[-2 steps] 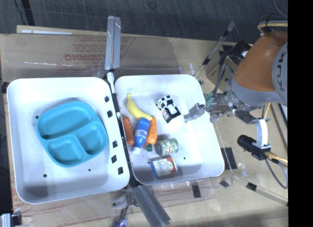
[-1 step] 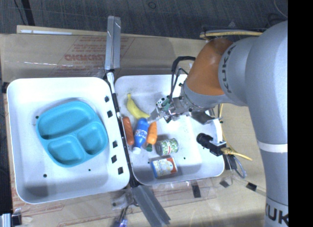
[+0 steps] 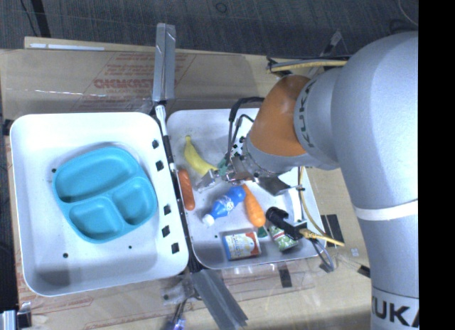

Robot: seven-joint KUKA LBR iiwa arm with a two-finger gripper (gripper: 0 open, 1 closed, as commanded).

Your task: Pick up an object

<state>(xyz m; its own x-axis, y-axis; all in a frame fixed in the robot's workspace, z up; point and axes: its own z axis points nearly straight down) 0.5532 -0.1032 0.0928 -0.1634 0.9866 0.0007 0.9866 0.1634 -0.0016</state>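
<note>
The right bin (image 3: 206, 119) holds a yellow banana (image 3: 193, 156), a red-orange sausage-shaped toy (image 3: 186, 188), a blue bottle with a white cap (image 3: 226, 204), an orange carrot (image 3: 254, 208), a small labelled can (image 3: 240, 244) and a green item (image 3: 286, 240). My gripper (image 3: 226, 170) hangs low over the middle of this bin. It is just right of the banana's lower end and just above the blue bottle. The wrist and its orange band hide the gripper's far side. Nothing is visibly held.
The left bin (image 3: 43, 250) contains a blue divided plate (image 3: 105, 192). A raised divider with black clips (image 3: 170, 186) runs between the two bins. The big grey arm (image 3: 370, 144) covers the right bin's right side and back corner.
</note>
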